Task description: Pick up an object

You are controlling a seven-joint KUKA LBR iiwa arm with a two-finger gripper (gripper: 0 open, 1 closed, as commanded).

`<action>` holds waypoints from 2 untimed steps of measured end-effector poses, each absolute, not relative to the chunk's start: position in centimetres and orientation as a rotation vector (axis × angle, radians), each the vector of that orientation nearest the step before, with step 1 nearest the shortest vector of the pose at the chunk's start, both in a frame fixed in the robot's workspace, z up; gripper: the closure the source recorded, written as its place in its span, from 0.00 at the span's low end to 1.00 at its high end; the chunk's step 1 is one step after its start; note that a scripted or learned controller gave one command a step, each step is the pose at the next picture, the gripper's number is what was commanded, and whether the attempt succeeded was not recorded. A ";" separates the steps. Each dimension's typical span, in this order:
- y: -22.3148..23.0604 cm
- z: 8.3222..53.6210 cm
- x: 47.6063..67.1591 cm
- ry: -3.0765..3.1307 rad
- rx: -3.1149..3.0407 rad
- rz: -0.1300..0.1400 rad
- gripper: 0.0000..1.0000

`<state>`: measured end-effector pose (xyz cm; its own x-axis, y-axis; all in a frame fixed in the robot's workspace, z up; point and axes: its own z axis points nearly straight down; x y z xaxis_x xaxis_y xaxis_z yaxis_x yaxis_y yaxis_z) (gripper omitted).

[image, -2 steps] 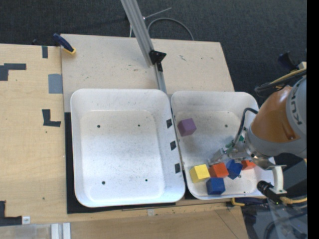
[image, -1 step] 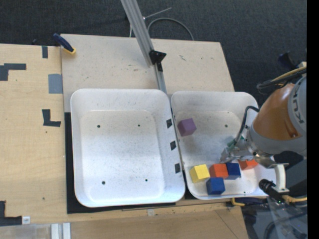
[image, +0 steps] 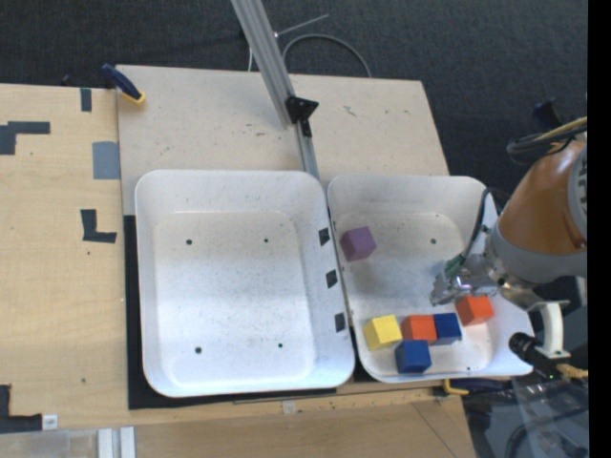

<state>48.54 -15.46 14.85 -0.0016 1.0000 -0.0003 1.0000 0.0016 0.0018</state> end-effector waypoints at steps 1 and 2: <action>-15.8 21.1 48.9 2.220 2.216 0.004 1.00; -15.8 22.7 49.0 2.222 2.219 0.001 1.00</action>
